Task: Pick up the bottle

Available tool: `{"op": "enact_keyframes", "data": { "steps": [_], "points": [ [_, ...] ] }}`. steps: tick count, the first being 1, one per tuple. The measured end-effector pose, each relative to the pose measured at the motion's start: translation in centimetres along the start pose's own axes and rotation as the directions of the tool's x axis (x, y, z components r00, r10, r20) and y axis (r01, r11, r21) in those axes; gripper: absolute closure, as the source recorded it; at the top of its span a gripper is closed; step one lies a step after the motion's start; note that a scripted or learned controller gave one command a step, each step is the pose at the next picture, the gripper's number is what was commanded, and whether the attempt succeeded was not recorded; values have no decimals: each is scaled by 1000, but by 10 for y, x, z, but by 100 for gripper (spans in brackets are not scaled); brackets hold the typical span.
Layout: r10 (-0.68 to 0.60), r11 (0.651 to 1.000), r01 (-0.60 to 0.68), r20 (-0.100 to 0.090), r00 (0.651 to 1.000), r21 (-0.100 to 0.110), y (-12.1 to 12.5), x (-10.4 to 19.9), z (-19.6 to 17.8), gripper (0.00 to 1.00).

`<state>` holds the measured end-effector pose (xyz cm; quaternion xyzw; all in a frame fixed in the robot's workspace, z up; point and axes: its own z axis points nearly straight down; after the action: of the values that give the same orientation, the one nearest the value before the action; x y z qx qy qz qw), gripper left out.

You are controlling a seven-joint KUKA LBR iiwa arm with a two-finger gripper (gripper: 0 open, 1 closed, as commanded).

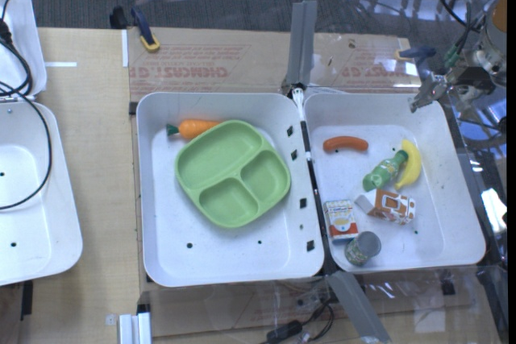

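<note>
Nearest you, the grey can (364,247) sits at the front edge of the right bin (451,250). The green bottle (384,172) you're after lies tilted in that bin's mid-right area, its top end touching the banana (411,163) and the orange-white carton (393,206) just below it. A small red-white box (341,218) lies left of the carton; the sausage (346,144) is well apart, toward the bin's back-left. There's open floor right of the banana up to the wall, and behind the sausage.

Left bin (157,238): green divided plate (233,172) w/ a carrot (194,128) touching its back-left rim.

The gripper (427,95) hangs over the right bin's back-right corner, away from the bottle; arm is cut off at the frame edge. You can't tell from here whether the fingers are spread or together — too small and cluttered w/ cables.
</note>
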<state>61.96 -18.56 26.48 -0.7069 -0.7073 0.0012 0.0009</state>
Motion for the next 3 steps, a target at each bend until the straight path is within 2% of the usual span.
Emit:
{"op": "enact_keyframes", "data": {
  "steps": [1, 2, 3],
  "points": [
    [157, 988, -157, 0, 988, 1, -40, 17, 136, 0],
    [290, 957, -290, -1, 957, -1, -14, 48, 174, 0],
    [281, 960, -281, 0, 960, -2, -4, 22, 173, 0]
  ]
}}
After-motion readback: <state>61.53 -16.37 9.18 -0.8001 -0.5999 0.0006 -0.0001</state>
